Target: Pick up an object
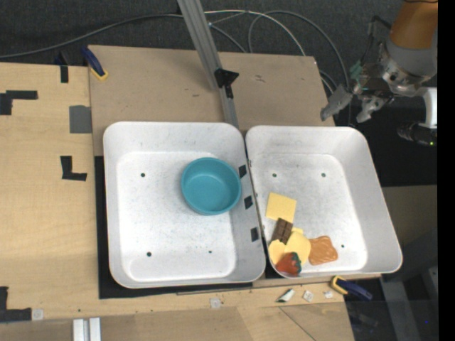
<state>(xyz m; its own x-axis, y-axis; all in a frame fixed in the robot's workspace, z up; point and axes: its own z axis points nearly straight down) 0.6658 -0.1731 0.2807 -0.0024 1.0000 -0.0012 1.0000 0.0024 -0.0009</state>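
Observation:
My gripper hangs above the bench just beyond the far right corner of the right bin. Its fingers are spread open and hold nothing. At that bin's near left lie a yellow square, a small brown block, a yellow piece, a red and green item and an orange piece, packed close together. A blue bowl sits upright in the left bin, near its far right.
A slanted metal pole rises behind the seam between the bins. Cables trail across the back. Blue and yellow clamps sit at the board's corners. Small white scraps lie by the front edge.

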